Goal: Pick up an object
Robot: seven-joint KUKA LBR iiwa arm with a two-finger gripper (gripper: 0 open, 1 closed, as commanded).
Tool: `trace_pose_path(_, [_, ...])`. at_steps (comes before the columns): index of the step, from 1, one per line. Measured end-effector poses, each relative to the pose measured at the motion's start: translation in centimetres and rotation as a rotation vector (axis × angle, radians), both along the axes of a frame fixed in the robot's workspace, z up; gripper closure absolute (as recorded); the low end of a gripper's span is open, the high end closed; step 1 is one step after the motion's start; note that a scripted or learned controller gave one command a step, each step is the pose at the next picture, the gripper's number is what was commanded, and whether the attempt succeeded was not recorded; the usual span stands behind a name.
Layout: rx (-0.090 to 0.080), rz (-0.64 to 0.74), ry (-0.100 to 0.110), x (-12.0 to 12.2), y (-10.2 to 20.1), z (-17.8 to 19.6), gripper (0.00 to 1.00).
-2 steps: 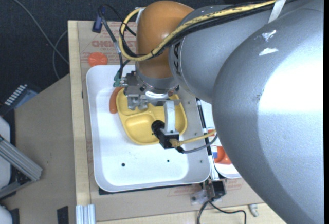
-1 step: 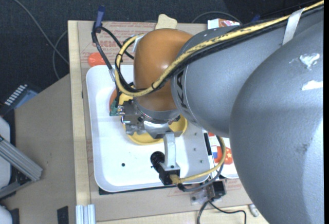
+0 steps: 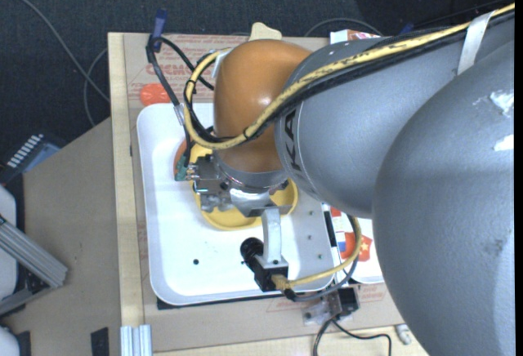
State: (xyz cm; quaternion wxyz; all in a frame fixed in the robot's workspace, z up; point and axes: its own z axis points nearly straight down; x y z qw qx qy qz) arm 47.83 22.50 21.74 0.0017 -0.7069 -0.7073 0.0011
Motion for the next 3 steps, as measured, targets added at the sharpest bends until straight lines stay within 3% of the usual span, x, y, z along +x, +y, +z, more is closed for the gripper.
trace_pose_path(2, [0.001, 0.002, 0.001, -0.02, 0.15, 1.92, 1.00])
trace_pose_path(3, [0.002, 0.001, 0.002, -0.03, 0.15, 1.91, 0.00])
